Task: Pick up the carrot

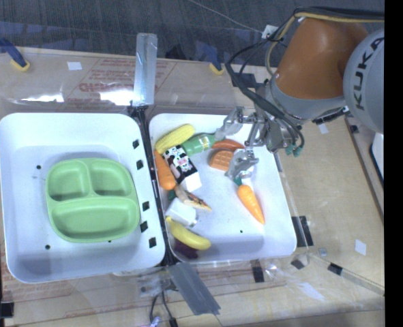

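grey arm (365,60) lettered "kuka", orange band (317,46), looped black cables, and a metallic silver pincer (244,161).

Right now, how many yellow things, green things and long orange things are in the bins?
Yellow: 2, the yellow piece at the top of the right bin and the banana at the bottom.
Green: 2, the plate and the bottle.
Long orange: 2, the carrot and the orange piece by the left wall of the right bin.
Total: 6
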Robot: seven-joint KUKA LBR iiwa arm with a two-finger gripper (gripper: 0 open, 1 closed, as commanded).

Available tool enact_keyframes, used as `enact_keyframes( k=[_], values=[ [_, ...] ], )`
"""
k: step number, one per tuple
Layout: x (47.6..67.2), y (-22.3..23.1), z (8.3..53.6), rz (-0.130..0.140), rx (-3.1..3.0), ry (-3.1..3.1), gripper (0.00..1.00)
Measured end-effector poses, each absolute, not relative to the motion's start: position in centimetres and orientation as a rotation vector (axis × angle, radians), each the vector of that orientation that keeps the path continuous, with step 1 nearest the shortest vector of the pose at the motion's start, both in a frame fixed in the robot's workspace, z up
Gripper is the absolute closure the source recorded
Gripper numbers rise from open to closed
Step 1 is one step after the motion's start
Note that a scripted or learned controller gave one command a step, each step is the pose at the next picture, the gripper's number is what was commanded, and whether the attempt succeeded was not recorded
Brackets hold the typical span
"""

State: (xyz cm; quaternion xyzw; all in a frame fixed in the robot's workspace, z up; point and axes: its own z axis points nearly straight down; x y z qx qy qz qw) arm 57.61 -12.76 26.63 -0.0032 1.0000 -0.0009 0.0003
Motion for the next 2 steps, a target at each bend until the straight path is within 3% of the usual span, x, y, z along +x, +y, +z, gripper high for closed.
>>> enact_keyframes(
  k=[1,2],
  values=[
    [55.5,-16.3,17.9,0.002,-0.172,3.143,0.0],
    [51.3,-21.2,9.2,-0.001,-0.228,3.132,0.0]
  ],
)
